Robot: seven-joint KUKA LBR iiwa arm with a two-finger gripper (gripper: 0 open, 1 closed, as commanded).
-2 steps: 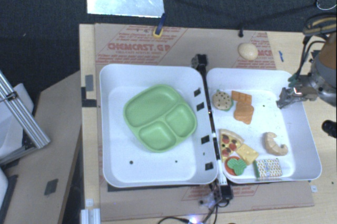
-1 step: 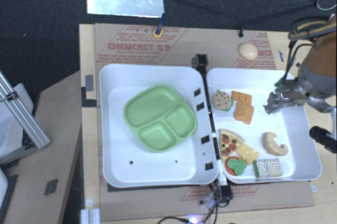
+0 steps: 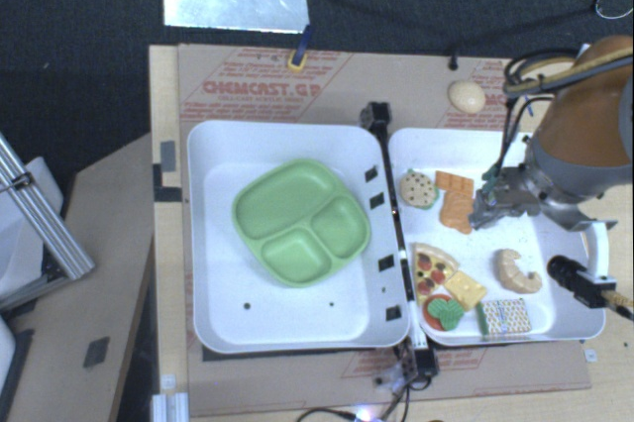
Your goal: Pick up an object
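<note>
Reading "CHEMCAST GP", the red-printed board (image 3: 263, 85) behind bins

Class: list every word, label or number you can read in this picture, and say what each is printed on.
"CHEMCAST GP": red print on the brown sheet behind the left bin.
Same red print, upside down, on the sheet's far right and along its front edge: too blurred to read.
Nothing else bears text.

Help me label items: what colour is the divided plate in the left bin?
Light green; the divided plate shows plainly in the camera view.
</note>
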